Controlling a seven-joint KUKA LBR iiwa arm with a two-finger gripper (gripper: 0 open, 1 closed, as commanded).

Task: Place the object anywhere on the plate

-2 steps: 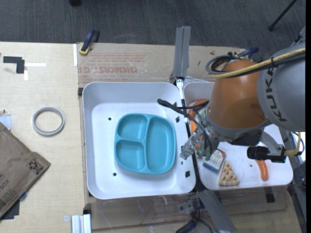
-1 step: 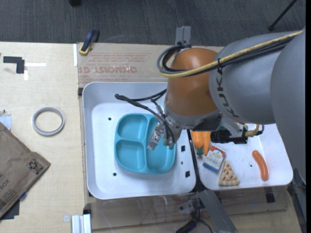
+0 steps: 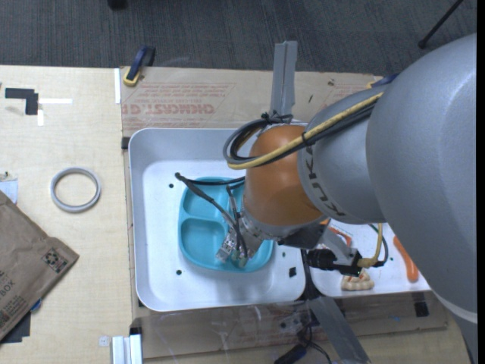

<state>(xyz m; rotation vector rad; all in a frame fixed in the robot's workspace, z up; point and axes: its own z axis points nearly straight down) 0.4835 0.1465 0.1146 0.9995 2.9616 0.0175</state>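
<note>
The two-finger gripper (image 3: 233,250) is being hovered low over the light-blue divided plastic plate (image 3: 198,230) in the left shallow white bin (image 3: 151,203). Something small and pale is being glimpsed at its tip, touching the plate, but honestly it can't be told what it is, or if it's clamped. So the placing is probably being wrapped up; release and pulling away are being left to do.

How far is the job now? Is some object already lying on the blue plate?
Done: the gripper has been brought over the blue plate in the left bin. In hand: something pale sits at the fingertips, too blurred to identify or call gripped. Left: an object must be seen resting on the plate; the part not hidden by the arm looks bare. A small tan object lies in the right bin.
</note>
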